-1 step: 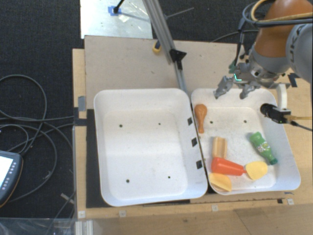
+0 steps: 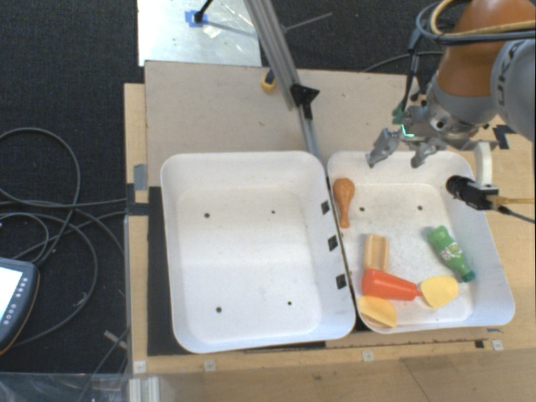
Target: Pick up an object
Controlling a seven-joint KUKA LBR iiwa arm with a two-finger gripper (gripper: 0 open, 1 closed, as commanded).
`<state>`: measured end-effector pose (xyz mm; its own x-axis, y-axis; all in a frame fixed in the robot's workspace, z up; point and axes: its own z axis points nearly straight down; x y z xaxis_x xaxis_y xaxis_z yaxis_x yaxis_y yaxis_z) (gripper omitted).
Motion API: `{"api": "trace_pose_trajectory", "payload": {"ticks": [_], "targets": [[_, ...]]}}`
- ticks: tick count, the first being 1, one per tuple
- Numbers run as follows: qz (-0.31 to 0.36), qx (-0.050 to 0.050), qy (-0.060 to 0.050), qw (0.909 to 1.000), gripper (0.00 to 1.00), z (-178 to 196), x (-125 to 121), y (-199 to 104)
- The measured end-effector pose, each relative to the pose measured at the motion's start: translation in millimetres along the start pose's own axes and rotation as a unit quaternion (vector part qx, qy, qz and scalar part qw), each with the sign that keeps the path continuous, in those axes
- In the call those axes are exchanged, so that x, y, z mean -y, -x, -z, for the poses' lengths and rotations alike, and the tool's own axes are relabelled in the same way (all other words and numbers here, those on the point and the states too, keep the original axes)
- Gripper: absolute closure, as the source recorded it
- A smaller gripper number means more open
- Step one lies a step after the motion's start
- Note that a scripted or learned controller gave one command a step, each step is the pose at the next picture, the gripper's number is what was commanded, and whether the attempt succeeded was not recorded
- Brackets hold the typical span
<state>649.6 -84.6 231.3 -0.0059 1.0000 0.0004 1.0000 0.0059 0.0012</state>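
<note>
In the upper right of the frame, the gripper hangs over the right bin's far rim, fingers apart, holding nothing. Lower in that bin lie a carrot, a green bottle and a drumstick.

Arm's tool is hanging spread open over the far edge of the right bin, nothing in it. Down in there: a green bottle, orange cone thing, brown drumstick. Left bin sits beside it.
</note>
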Motion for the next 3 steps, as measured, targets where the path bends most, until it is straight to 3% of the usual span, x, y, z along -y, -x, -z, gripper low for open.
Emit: {"api": "trace_pose_trajectory", "payload": {"ticks": [2,3], "targets": [[-0.001,0.0,-0.003,1.0,0.0,-105,0,-3],[-0.002,0.001,0.007,1.0,0.0,-122,-5,-3]]}}
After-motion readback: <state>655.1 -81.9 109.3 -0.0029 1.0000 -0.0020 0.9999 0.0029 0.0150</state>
